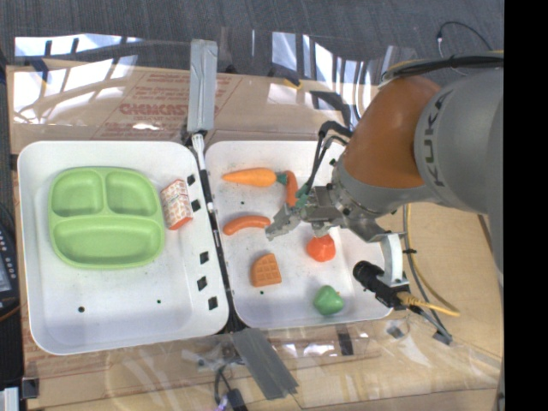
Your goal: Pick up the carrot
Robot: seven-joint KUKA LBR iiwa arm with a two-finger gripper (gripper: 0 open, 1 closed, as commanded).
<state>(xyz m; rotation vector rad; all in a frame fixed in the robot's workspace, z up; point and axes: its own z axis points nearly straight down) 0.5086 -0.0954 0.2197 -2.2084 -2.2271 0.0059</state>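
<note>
Now I see the gripper [287, 221] hovering at five o'clock from the carrot [250, 177]; finger state unclear.

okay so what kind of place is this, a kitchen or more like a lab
Most likely a robotics lab bench, not a kitchen. A grey and orange arm reaches over two white bins, the food, such as the carrot, looks like toys, and cardboard and tape line the bench.

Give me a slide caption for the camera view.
Robot hand hovering in the right bin near the carrot.
</note>
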